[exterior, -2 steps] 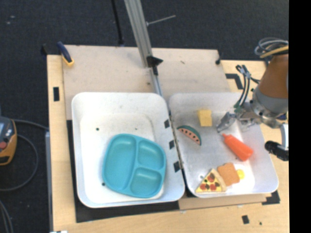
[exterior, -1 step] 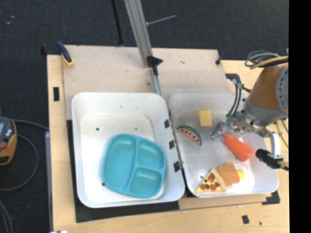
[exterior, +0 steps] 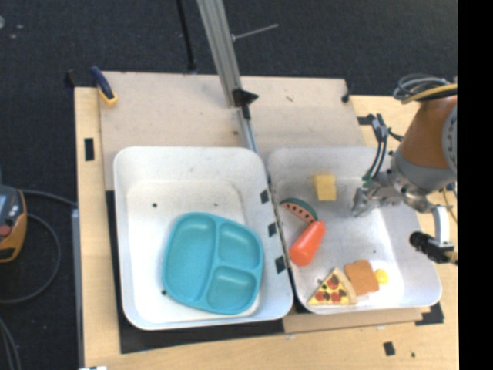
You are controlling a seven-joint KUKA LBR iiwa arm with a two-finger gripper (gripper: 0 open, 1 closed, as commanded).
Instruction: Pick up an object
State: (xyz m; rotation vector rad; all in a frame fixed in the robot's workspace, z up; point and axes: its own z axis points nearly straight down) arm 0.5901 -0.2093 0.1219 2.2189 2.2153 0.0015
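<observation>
A light wooden desk (exterior: 177,110) is seen from above, and two shallow white bins are borne on it side by side. The left bin (exterior: 146,168) is occupied by a turquoise divided plate (exterior: 212,262), which is laid flat toward the near edge of that bin. The right bin (exterior: 400,268) is reached into from the right by the grey arm (exterior: 427,149), whose orange band is seen above the wrist.

The gripper (exterior: 363,203) is held low over the right bin, near its middle. How far apart the fingers stand cannot be told from this view, and nothing is seen between them.

Several small things are scattered in the right bin. An orange-red cylinder (exterior: 306,242) is laid at a slant near the bin's left wall, with a watermelon slice (exterior: 296,207) just beside its upper end. A pizza slice (exterior: 332,289) is set at the near edge, and a brown bread-like piece (exterior: 360,276) is touching it on the right, with a small yellow piece (exterior: 380,276) just beside that. A yellow block (exterior: 326,186) is placed near the far side, just left of the gripper and apart from it.
</observation>
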